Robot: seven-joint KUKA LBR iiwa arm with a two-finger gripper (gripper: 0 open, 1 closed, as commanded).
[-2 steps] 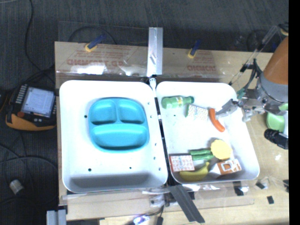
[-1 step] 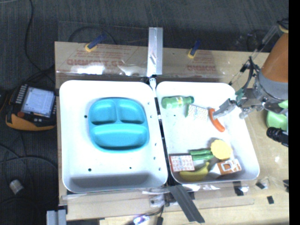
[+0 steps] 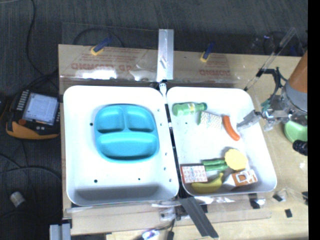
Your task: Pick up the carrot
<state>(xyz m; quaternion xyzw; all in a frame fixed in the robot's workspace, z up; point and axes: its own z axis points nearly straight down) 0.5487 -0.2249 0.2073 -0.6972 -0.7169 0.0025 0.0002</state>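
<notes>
The carrot (image 3: 230, 127) is small and orange. It lies at a slant in the upper right part of the right bin (image 3: 260, 149), apart from the other items. My gripper (image 3: 247, 120) reaches in over the bin's right rim. Its tip is just right of the carrot and slightly above it in the view. Nothing shows in the gripper's hold. The arm's orange band (image 3: 301, 74) is at the far right edge.
The right bin also holds a green bottle (image 3: 189, 108), a small packet (image 3: 211, 119), a yellow round piece (image 3: 235, 159), a banana (image 3: 207, 184) and two small boxes (image 3: 194, 173). A blue divided tray (image 3: 126, 133) lies in the left bin. A green object (image 3: 295, 129) sits outside on the right.
</notes>
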